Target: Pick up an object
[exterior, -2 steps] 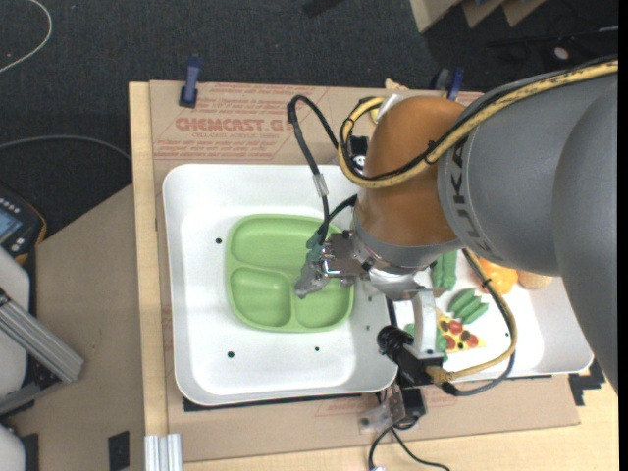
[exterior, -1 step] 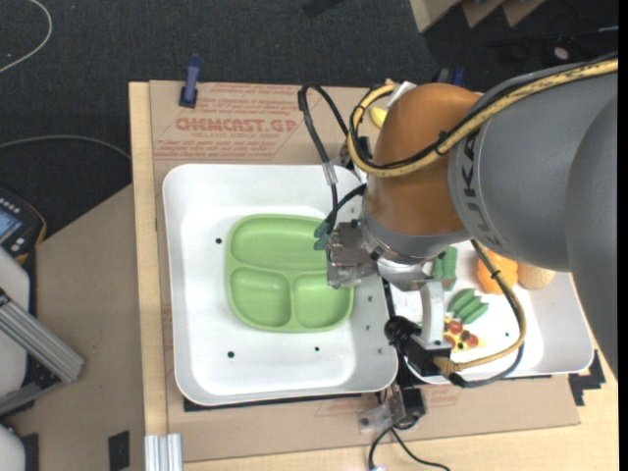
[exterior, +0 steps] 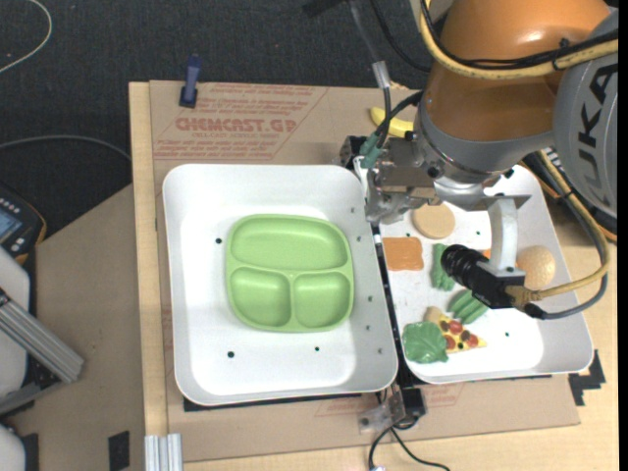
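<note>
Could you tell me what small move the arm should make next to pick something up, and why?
Probably a short drop straight down. The gripper hangs at the right bin's left edge, just above the orange square, with nothing visibly held. The round cracker sits close beside it, so a small nudge toward the square first may help.

A blue clip [exterior: 190,82] lies on the brown board [exterior: 245,126] behind the bins.
</note>
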Available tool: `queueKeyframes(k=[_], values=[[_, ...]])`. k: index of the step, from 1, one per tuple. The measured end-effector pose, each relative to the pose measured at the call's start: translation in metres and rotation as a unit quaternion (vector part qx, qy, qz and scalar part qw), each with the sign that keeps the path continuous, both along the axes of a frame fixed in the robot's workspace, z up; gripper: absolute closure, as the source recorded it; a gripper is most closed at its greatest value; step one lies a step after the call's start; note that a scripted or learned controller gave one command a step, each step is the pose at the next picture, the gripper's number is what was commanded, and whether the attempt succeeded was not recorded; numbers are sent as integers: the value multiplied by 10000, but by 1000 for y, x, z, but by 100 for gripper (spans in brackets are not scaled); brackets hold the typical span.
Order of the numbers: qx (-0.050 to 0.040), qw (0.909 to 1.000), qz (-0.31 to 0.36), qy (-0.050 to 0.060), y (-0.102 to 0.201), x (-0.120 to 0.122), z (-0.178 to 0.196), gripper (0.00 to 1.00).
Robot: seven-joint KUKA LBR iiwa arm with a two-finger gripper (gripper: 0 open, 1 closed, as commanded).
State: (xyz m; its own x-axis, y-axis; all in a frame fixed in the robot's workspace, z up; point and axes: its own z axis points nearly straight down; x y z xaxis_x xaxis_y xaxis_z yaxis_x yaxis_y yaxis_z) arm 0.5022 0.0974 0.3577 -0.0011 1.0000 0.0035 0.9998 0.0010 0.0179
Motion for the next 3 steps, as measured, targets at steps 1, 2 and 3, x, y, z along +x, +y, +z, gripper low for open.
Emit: queueKeyframes(k=[1, 2, 3], values=[[-26, 9999, -63, 140, -107, -23, -96, 100], [-24, 9999, -38, 136, -154, 4, -178, 100], [-3, 10000, 28, 77, -85, -23, -131, 100]])
